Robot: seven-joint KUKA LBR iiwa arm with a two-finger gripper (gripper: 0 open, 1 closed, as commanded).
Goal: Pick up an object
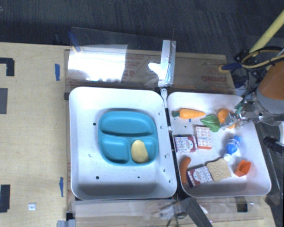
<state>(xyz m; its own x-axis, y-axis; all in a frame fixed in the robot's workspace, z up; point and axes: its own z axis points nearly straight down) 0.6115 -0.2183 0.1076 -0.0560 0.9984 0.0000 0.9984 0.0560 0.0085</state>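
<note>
My gripper [238, 115] hangs over the back right corner of the right bin [261, 152], below the arm's orange band [275, 83]. Just left of it lie a small orange piece [222, 115] and a green leafy piece [210, 122]. A carrot [191, 114] lies further left along the back wall. Lower down are two red-and-white packets [194, 139], a blue bottle [232, 146], a slice of bread [218, 169], a third packet [200, 175], a reddish sausage [184, 169] and an orange cup [243, 168]. I see nothing held.
The left bin [81, 132] holds a blue divided plate [125, 124] with a yellow, potato-like object [139, 151] in its lower right compartment. A clear plastic sheet [116, 63] stands behind the bins. Yellow and black cables [255, 56] run at the top right.
</note>
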